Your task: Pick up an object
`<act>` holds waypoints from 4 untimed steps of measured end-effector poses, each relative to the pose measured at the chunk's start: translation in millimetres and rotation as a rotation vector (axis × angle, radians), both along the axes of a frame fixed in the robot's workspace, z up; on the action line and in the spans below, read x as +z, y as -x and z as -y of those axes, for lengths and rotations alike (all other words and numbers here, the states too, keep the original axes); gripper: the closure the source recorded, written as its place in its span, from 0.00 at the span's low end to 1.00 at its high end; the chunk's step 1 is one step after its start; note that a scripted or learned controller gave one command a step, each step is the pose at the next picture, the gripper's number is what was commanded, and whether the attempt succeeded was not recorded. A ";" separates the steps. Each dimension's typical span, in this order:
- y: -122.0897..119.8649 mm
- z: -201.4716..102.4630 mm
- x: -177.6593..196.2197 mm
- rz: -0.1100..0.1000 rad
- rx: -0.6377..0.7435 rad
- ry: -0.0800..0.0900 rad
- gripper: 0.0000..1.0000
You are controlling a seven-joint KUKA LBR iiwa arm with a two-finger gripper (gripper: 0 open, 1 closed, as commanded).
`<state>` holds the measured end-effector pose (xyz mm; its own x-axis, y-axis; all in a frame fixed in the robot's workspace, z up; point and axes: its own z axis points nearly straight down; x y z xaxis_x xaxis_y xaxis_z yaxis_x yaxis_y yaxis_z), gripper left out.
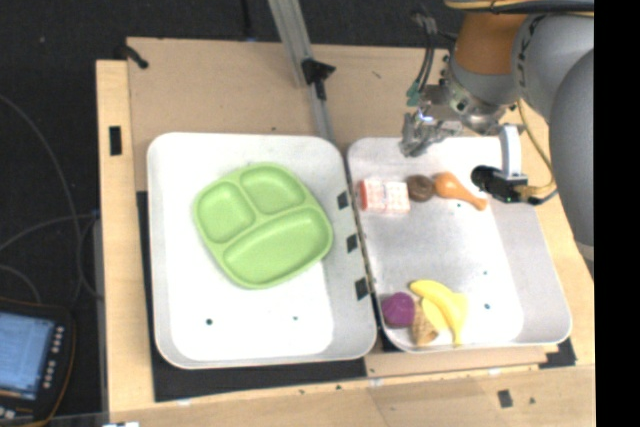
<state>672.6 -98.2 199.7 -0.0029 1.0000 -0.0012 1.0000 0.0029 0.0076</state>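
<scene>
My gripper point(418, 137) hangs over the far edge of the right bin point(520, 255), with nothing visible between its fingers. Just below it in the bin lie a small white and red box point(384, 196), a brown round piece point(420, 187) and an orange drumstick-shaped piece point(458, 188). At the bin's near edge sit a purple object point(398, 309), a yellow banana point(445, 305) and a tan cone-shaped piece point(427, 327).
The left bin point(180, 315) holds a green divided plate point(263, 224). A metal pole point(285, 5) slants down toward the gap between the bins. A tablet point(30, 350) lies off the bench at lower left.
</scene>
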 end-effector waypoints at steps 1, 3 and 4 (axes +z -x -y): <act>-0.7 1.1 11.3 -0.005 0.001 -0.001 1.00; 42.7 -105.8 12.4 -0.009 0.004 -0.002 1.00; 70.8 -141.8 23.3 -0.008 0.004 -0.003 1.00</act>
